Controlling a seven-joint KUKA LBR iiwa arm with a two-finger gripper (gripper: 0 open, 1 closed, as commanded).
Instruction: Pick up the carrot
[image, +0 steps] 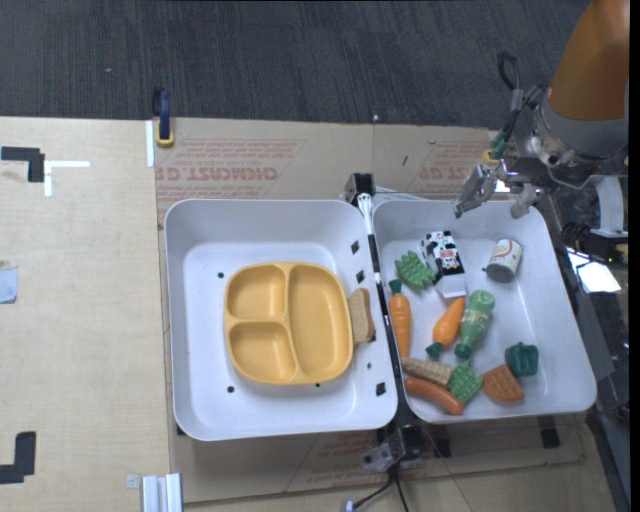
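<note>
Your gripper hangs spread and empty over the right bin's far rim. The carrot lies by the left wall, touching a second carrot-like piece (easy mix-up). Descend crooked and you'll clip the wall or nudge the green bottle.

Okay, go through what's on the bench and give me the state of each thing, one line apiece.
gripper: open, holding nothing, above the right bin's far rim
carrot: lying flat by the right bin's left wall
second carrot: lying at a slant, against the green bottle
green bottle: on its side
yellow plate: flat in the left bin
</note>
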